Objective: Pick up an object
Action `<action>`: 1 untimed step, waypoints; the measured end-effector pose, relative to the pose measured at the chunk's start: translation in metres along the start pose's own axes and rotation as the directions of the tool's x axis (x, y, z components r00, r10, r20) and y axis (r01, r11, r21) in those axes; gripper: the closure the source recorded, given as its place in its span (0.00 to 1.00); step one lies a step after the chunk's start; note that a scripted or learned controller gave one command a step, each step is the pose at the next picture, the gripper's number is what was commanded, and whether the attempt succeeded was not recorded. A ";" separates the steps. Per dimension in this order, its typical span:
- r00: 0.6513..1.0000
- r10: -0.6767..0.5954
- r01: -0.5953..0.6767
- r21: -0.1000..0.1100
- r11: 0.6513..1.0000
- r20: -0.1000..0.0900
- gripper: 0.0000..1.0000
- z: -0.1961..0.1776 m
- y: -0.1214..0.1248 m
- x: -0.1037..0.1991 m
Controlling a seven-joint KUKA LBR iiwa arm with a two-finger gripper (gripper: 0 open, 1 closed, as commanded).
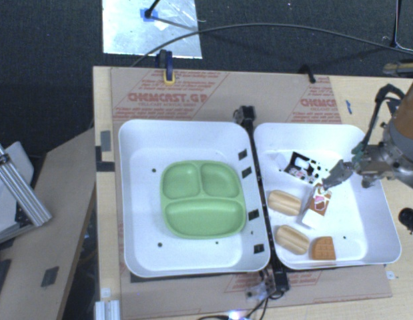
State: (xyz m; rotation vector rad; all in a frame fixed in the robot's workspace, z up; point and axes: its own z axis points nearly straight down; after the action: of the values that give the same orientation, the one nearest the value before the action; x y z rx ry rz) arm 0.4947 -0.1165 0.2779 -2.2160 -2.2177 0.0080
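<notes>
Nearest the camera, along the front of the right bin [386, 249], there's a small waffle-looking square [322, 248] and a bun-shaped piece [291, 239] just beside it. A bit further back sits a second bun piece [284, 202], and right next to that a little white-and-brown carton [316, 203], tilted. The hand [335, 175] is right over the carton's top end, coming in from the right. Honestly can't make out whether it's open or closed, since the tips blur into the carton and the bin floor, and I can't tell if it's touching the carton or just above it. Behind it lies a flat card with a black-and-white pattern [301, 165], partly hard to read at this size.

The left bin [136, 179] holds a green divided plate [203, 198], three compartments, sitting roughly in the middle.

Most of the arm [396, 149] is cut off at the right edge. Further back on the desk [213, 89] there's a yellow-and-blue clamp [167, 67], and beyond that a shiny sheet [150, 17] on the dark floor.
</notes>
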 end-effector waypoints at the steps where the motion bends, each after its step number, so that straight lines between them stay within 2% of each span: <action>1: 1.000 -0.003 0.003 -0.011 1.000 0.002 0.00 -0.005 0.002 0.000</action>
State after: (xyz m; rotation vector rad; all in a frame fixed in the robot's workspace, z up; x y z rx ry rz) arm 0.4965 -0.1162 0.2828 -2.2190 -2.2270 -0.0019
